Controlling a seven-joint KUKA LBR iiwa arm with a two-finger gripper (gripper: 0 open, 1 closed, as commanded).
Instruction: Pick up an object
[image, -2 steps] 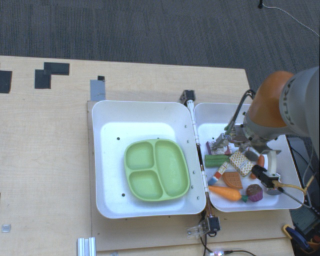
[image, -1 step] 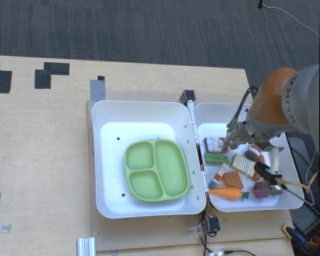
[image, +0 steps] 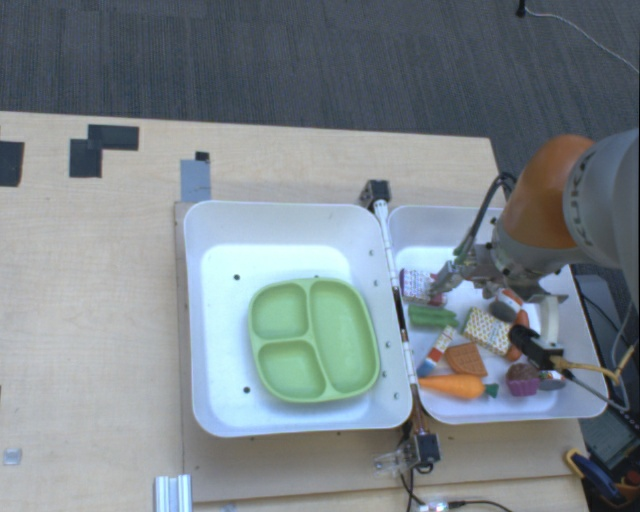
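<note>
- Gripper (image: 447, 277): you see it low at the right bin's (image: 560, 405) 9 o'clock side; its state cannot be told.
- Targets: packet (image: 416, 285) beside it, green piece (image: 432, 317) just below.
- Risk: crowding may let you nudge neighbours, not grasp.

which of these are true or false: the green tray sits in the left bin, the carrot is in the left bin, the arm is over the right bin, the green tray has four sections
1. The green tray sits in the left bin. True.
2. The carrot is in the left bin. False: it lies in the right bin, near its front edge.
3. The arm is over the right bin. True.
4. The green tray has four sections. False: it has three, two small ones and one long one.
</note>
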